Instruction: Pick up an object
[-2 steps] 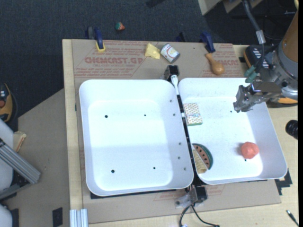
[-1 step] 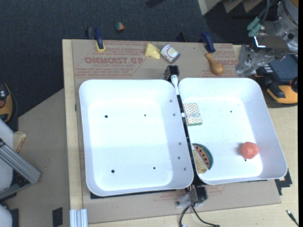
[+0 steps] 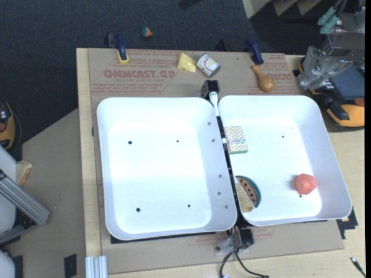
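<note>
The right bin (image 3: 324,132) holds three things. A small patterned box (image 3: 236,139) lies near its left wall. A red ball (image 3: 305,183) rests toward the front right corner. A round green and brown object (image 3: 247,194) leans in the front left corner. My gripper (image 3: 316,74) hangs at the upper right, beyond the right bin's far corner and well away from all three objects. Nothing shows between its fingers.
The left bin (image 3: 104,155) stands beside the right one. Behind the bins on the board lie a yellow piece (image 3: 186,63), a small white box (image 3: 208,65) and a wooden pear-shaped piece (image 3: 264,80). Blue clamps (image 3: 122,47) hold the board's far edge.
</note>
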Tool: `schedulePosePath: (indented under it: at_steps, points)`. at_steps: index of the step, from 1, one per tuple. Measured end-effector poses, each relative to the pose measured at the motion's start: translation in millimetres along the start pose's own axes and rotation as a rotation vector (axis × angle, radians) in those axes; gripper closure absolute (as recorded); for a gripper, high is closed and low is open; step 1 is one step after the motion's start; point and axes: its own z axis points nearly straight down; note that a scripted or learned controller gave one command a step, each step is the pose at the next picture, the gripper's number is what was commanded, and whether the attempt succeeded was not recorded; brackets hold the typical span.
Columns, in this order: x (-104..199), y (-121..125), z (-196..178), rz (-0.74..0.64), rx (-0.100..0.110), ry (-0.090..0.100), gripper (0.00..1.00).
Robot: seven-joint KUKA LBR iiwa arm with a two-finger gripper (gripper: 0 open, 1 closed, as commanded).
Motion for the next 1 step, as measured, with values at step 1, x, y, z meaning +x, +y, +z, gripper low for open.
schedulePosePath:
  at_steps: [1]
  points:
    - [19.0,-18.7,-7.6,0.001,0.004,0.000,1.00]
